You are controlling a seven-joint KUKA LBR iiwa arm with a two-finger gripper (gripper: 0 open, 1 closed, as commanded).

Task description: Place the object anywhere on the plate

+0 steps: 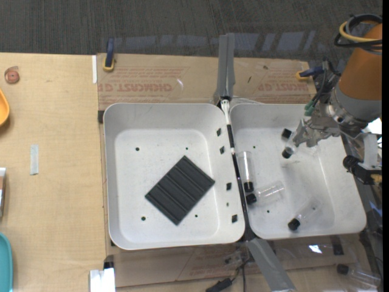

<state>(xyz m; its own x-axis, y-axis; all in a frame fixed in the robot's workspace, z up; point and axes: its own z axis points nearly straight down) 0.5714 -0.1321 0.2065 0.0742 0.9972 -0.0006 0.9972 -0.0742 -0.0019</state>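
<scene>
Camera view from above: we see two white bins side by side. Our left bin [121, 163] bears a dark ribbed plate [180, 189], lying flat and turned diagonally. Our right bin [340, 218] holds clear tubes with black caps: one tube [245, 169] lies along the dividing wall, another [302, 217] near the front. Our gripper [290, 143] hovers over the right bin's rear, claw spread, pinching nothing.

Mirrored red "CHEMCAST GP" print, repeated, on brown cardboard [182, 81] behind the bins
</scene>
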